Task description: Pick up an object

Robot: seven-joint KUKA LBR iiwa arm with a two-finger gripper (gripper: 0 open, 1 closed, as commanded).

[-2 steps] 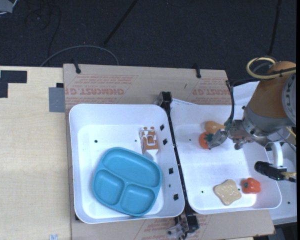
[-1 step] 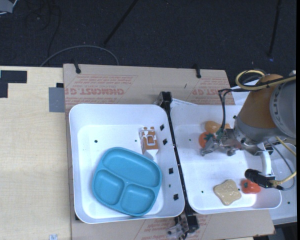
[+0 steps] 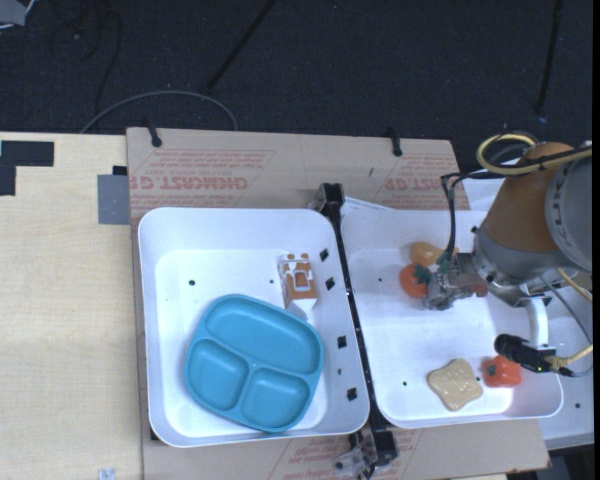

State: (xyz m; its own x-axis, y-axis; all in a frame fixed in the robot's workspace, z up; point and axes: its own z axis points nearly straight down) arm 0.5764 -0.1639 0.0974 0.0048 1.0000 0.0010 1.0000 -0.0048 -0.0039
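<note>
End effector [image 3: 442, 293] low over the right bin [image 3: 540, 413], at its upper middle, pointing toward the view's left; whether fingers open or closed, impossible to tell. Right against its tip, a small red-orange object [image 3: 414, 281], with a yellow-orange piece [image 3: 424, 253] just above, both on the bin floor. Behind the end effector, the orange band [image 3: 520, 208] and grey arm [image 3: 580, 213] toward the right edge. Nearer the bin's lower wall, a tan toast-shaped piece [image 3: 454, 384], and just beside it to the right a small red object [image 3: 501, 371]. Across the divider, in the left bin [image 3: 170, 248], a blue compartment plate [image 3: 253, 361] and an upright orange-and-white item [image 3: 299, 277] above it. Under both bins, brown cardboard [image 3: 240, 173] on the pale desk [image 3: 50, 308]
</note>
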